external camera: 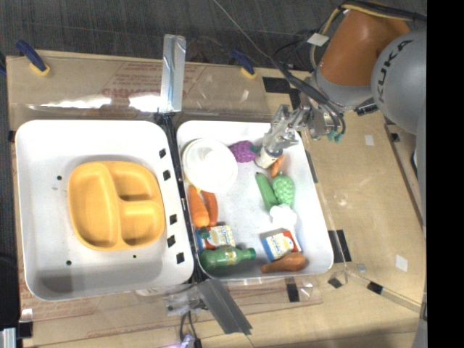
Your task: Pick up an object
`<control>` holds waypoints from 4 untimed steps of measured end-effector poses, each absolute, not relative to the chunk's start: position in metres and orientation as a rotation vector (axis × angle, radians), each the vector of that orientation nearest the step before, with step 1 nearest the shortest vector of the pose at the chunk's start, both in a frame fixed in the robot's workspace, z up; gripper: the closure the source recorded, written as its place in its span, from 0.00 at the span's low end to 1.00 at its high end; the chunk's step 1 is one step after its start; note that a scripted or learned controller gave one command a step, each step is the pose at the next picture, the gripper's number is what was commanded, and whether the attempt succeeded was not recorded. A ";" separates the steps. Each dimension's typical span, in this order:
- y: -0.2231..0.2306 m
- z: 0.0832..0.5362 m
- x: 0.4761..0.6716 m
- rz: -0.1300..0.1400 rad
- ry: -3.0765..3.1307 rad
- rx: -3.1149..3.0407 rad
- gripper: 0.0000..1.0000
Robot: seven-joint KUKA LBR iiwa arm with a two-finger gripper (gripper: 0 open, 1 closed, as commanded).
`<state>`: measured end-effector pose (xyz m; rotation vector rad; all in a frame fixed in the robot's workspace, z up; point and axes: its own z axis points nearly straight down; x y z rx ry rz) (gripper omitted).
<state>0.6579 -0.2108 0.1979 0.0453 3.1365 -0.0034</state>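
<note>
My gripper [271,153] hangs over the back right part of the right bin [319,227], fingers pointing down. Just under its tips lies a small orange carrot piece [277,167], with a purple grape bunch [243,151] to the left. Nothing is seen held between the fingers. Beside them sit a white round lid or bowl [209,164], a green cucumber [264,191], a green bumpy fruit [283,189], a white object [283,216], orange carrots [203,207], a green bottle [226,257], two small cartons [278,244] and an orange sausage shape [284,265].
The left bin [36,194] holds a yellow divided tray [118,204]. A metal divider [173,71] stands between the bins at the back. Cables run from the arm's wrist [322,122] over the bin's right rim. Bare bench lies to the right.
</note>
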 end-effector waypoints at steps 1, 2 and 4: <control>-0.208 0.218 0.654 -0.003 3.134 0.041 1.00; -0.209 0.212 0.653 -0.001 3.139 -0.026 1.00; -0.208 0.215 0.659 -0.003 3.130 -0.187 1.00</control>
